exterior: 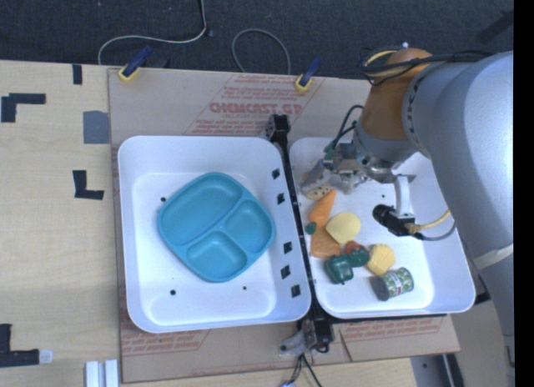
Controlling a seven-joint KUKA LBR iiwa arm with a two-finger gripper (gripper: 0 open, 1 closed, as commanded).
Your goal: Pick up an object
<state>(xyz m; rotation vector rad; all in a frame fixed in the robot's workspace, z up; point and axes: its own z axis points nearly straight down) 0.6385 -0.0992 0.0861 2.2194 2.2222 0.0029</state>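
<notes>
Gripper [338, 168]: low at the right bin's [442, 281] 11 o'clock corner, just above a pale speckled wedge [318, 185]; finger spread cannot be told.
Carrot [322, 208], one, tapered, orange, at the gripper's 6 o'clock.
Farther toward 6 o'clock: one smooth yellow lump [343, 227], one orange slab [324, 246], one green toy [340, 269], one knobbly yellow piece [380, 258], one small can [394, 283].
Left bin [142, 294]: one blue three-compartment plastic tray [217, 225].

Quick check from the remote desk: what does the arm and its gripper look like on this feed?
The arm is a thick, rounded, smooth light-grey body with an orange band above the wrist. Thin yellow and dark cables loop over the band. The gripper is a small assembly of dark and silvery metal parts, and a black plug with a yellowish cable hangs beside it.
</notes>
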